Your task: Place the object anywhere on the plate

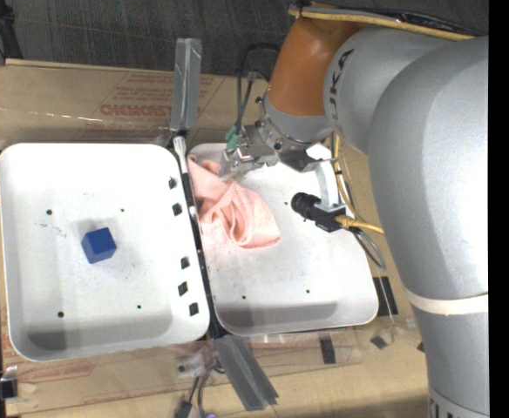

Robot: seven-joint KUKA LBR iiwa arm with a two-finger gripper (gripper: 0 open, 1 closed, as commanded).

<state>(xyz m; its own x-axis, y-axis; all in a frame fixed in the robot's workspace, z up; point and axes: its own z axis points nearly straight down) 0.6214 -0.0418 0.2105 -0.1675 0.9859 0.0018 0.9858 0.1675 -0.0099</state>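
Camera view: gripper (234,165) low over right bin (324,299), at 11 o'clock corner, touching pink cloth (237,214); finger opening and grasp cannot be told. Blue cube (98,244) in left bin (28,172), toward 9 o'clock.

One camera sits high above the bench (28,90) and looks down at a slant. It sees both white bins (28,233), and the big grey arm (429,146) is close on the right.
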